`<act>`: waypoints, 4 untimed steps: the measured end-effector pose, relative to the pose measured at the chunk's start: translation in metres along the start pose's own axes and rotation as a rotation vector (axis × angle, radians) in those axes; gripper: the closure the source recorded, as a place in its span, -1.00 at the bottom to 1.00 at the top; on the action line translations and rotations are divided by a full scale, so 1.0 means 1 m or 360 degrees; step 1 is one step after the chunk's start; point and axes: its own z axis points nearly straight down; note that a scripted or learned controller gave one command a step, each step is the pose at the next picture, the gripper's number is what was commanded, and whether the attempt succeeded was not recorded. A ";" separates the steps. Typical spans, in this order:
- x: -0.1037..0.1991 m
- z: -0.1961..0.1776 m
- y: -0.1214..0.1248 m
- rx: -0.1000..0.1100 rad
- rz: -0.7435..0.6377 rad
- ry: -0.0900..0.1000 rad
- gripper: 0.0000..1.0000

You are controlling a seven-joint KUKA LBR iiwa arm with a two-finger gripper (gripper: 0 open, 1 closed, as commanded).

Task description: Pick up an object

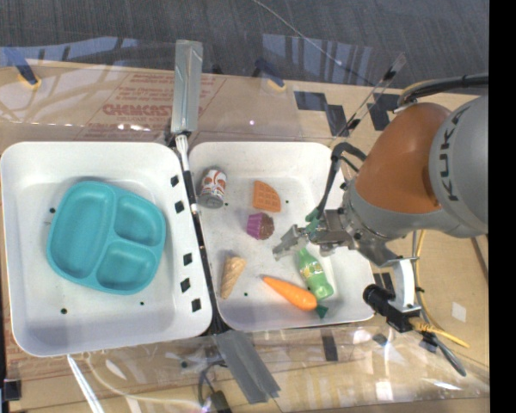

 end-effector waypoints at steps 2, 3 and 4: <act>-0.059 0.109 0.019 -0.0008 -0.0416 -0.0005 1.00; 0.042 0.037 0.157 -0.0020 -0.0442 0.0000 1.00; 0.145 0.012 0.181 -0.0007 -0.0399 0.0002 1.00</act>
